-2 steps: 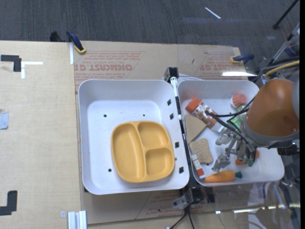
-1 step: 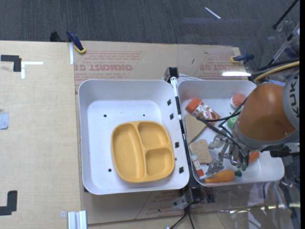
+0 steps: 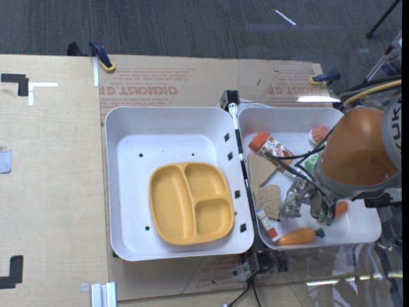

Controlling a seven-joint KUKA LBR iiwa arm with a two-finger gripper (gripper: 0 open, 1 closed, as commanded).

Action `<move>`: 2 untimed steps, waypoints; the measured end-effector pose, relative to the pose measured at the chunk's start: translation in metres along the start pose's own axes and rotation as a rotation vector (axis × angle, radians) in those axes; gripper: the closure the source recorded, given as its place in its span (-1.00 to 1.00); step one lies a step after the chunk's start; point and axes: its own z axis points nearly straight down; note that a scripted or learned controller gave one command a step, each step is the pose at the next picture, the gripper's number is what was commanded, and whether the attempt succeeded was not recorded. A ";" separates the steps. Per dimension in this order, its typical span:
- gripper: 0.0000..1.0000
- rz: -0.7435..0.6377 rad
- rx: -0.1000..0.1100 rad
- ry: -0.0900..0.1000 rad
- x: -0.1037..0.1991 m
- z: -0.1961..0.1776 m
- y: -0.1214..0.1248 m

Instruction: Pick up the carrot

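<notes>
Camera view: left bin (image 3: 121, 171) holds a yellow divided plate (image 3: 190, 202); right bin (image 3: 358, 232) holds the carrot (image 3: 298, 236) at its near wall, just below the claw (image 3: 295, 203), whose state I cannot tell.

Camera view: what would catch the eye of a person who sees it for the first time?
Probably the yellow divided plate, alone in the left bin. Next, the arm's orange band looms over the right bin, its end effector hanging low among cluttered items. The carrot lies at that bin's near edge, apart from the end effector.
</notes>
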 end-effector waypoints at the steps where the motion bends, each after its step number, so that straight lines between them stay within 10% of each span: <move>1: -1.00 0.000 0.000 0.000 0.000 0.000 0.000; 2: -1.00 0.429 0.005 0.009 0.005 0.010 -0.001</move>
